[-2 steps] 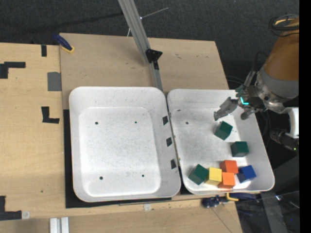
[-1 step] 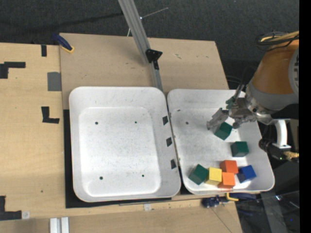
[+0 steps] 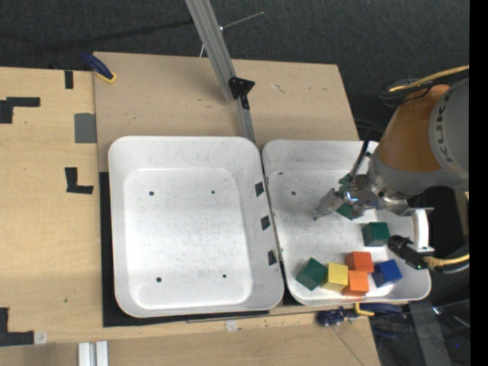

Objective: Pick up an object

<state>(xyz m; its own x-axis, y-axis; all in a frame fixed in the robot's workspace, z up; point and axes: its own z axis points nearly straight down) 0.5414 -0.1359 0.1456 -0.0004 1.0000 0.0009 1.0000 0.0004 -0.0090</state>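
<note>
Bench carried two white bins: left bin, right bin. Arm reached in from 3 o'clock; fingers over right bin's middle, state unclear. Blocks clustered at its 5 o'clock: green block, yellow block, orange block, blue block.

Pale wooden benchtop under even light, marked with black tape pieces and a grey patch at left. Dark carpeted floor beyond the far edge. Slanted grey metal pole rising from a black clamp.
</note>
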